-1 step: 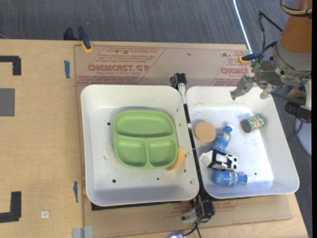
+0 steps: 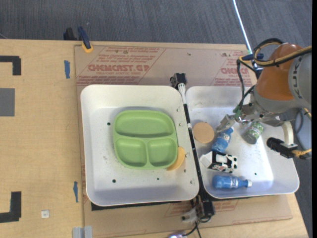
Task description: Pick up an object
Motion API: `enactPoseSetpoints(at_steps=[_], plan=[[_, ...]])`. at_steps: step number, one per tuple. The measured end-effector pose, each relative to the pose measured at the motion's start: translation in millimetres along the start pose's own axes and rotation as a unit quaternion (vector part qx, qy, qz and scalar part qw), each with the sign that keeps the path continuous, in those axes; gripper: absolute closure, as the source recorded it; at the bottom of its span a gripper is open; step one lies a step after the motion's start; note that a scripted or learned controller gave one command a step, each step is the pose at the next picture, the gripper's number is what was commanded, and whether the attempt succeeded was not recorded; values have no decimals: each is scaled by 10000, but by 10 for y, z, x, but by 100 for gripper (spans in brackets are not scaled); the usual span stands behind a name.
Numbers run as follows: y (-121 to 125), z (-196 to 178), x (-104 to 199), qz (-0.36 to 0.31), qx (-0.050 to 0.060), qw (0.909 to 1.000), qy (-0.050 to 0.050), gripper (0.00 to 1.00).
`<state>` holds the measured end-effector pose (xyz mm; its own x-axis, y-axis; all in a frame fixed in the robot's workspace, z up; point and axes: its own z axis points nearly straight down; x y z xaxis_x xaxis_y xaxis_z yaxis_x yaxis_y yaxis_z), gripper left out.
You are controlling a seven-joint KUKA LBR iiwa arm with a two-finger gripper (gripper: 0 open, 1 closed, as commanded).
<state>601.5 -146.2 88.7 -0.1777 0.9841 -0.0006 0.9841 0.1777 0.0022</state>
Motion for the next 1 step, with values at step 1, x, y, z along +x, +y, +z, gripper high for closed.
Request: enactPoseSetpoints(at_steps=[1], plan=[[6,-101,-2,4,-11,10000,-5,100]])
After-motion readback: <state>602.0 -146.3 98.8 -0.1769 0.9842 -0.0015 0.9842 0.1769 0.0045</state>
